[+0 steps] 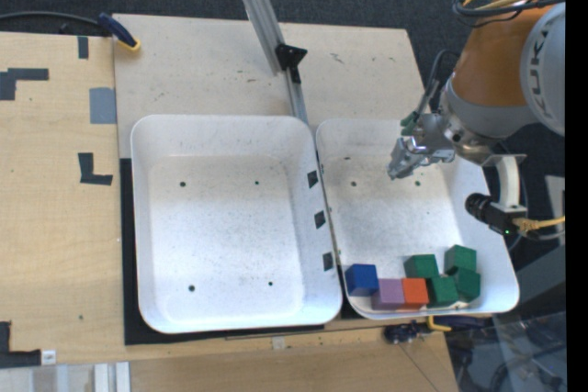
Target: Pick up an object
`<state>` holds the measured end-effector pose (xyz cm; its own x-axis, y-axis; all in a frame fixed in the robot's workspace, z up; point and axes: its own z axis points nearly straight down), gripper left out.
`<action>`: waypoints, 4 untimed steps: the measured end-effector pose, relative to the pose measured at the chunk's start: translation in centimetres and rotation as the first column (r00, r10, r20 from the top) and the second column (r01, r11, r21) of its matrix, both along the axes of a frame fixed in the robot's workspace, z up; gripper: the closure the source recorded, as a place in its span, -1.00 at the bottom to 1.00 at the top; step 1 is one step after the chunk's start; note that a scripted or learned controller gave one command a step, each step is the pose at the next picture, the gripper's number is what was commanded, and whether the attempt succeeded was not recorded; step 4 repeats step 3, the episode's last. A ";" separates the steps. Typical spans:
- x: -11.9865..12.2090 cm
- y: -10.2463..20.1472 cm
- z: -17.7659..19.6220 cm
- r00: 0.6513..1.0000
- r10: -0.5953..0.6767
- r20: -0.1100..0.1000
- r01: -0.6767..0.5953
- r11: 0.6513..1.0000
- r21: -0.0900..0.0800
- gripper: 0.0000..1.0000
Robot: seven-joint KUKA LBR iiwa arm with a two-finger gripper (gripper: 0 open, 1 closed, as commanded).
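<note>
Approach step, by the look of it: gripper (401, 166) hanging over the far part of the right bin (367, 135), nothing between the fingers, which appear close together, though too small and blurred to say for certain. Candidate objects clustered against the near wall of that bin: blue cube (362, 278), purple block (391, 292), orange block (415, 291), several green blocks (447, 274) touching one another. Well apart from the gripper. Left bin (147, 197) on the desk (202, 60) just beside. Next, probably: travel toward the near wall, then descend over one block; tight packing likely to hinder a clean grasp.
</note>
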<state>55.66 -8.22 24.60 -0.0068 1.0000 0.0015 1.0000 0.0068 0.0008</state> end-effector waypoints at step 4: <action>-1.3 16.4 -1.9 1.000 0.000 -0.005 0.000 1.000 0.000 1.00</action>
